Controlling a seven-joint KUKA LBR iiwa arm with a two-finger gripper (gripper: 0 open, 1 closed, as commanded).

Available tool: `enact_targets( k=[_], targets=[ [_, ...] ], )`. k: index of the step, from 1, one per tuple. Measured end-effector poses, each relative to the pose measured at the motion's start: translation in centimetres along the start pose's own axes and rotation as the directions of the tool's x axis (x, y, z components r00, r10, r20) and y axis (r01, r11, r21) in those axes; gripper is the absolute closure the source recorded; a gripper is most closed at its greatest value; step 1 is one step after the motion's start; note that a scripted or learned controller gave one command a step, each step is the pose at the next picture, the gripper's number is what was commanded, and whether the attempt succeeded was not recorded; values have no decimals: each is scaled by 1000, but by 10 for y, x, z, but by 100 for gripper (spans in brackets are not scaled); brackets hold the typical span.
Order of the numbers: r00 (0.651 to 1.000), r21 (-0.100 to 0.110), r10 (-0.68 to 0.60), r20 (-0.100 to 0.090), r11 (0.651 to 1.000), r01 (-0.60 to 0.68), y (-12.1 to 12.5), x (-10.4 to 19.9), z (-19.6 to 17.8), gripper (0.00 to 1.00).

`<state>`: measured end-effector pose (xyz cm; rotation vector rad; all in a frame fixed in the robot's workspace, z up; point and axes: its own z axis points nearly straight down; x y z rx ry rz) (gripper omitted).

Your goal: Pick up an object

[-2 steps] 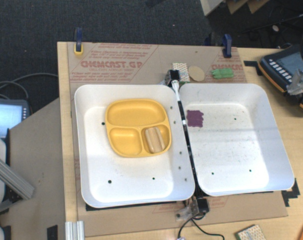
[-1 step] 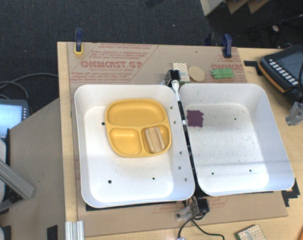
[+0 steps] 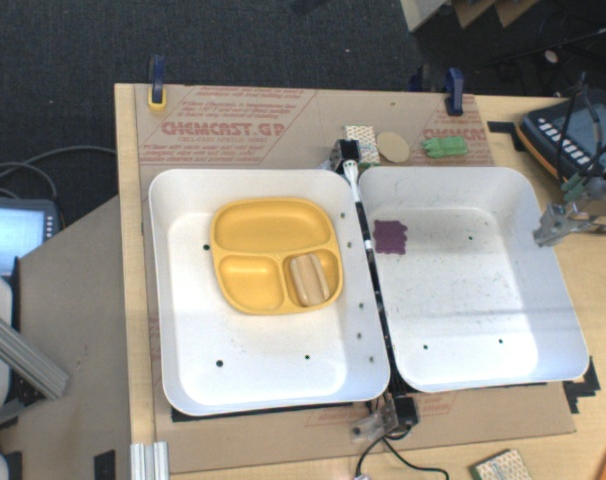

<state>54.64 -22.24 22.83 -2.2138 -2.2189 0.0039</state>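
We judge the pick not begun: a purple object (image 3: 390, 236) lies near the right bin's (image 3: 543, 268) left wall. A tan block (image 3: 306, 278) sits in the yellow tray's (image 3: 273, 226) lower right compartment, left bin (image 3: 183, 348). End effector state: we cannot tell; next, we must choose one target.

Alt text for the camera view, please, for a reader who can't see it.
Two shallow white bins sit side by side: the left bin holds a yellow divided plate with a tan block in its lower right compartment, the right bin a small purple object near its upper left corner.
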Motion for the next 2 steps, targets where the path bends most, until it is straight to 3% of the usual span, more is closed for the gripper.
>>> enact_targets(
  k=[1,2],
  targets=[
    [1000,-12,-6,2,1000,6,25,75,-16,100],
    [1000,4,13,4,1000,-13,-36,-7,63,100]
  ],
)
